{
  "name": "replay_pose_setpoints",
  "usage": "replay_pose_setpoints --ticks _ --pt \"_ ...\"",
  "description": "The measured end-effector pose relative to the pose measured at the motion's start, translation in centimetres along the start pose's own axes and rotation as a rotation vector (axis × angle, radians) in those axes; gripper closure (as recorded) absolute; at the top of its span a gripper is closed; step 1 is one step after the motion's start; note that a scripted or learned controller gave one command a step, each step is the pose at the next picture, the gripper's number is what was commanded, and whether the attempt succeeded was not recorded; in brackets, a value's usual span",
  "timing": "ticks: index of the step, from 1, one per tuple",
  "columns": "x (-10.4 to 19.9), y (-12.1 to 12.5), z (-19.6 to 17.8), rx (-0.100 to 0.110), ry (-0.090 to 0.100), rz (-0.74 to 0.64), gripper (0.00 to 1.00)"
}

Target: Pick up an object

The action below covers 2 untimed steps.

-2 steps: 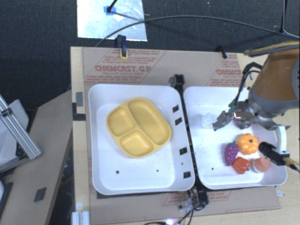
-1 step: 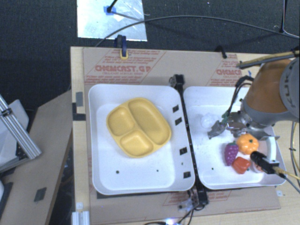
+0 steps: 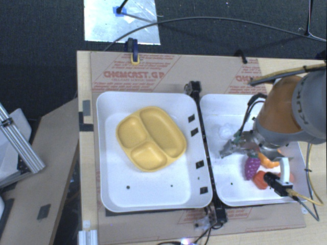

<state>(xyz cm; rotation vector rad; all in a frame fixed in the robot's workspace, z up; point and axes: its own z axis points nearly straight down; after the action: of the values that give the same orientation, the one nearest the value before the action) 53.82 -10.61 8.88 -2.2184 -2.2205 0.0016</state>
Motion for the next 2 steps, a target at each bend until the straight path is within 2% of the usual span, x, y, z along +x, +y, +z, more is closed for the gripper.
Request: replay_pose_setpoints --ticks 1,2 --pt "0.0 0.1 -1.3 -0.005 -0.002 0.001 1.00" --pt "0.2 -0.3 -7.5 -0.009 -0.002 -0.002 1.00"
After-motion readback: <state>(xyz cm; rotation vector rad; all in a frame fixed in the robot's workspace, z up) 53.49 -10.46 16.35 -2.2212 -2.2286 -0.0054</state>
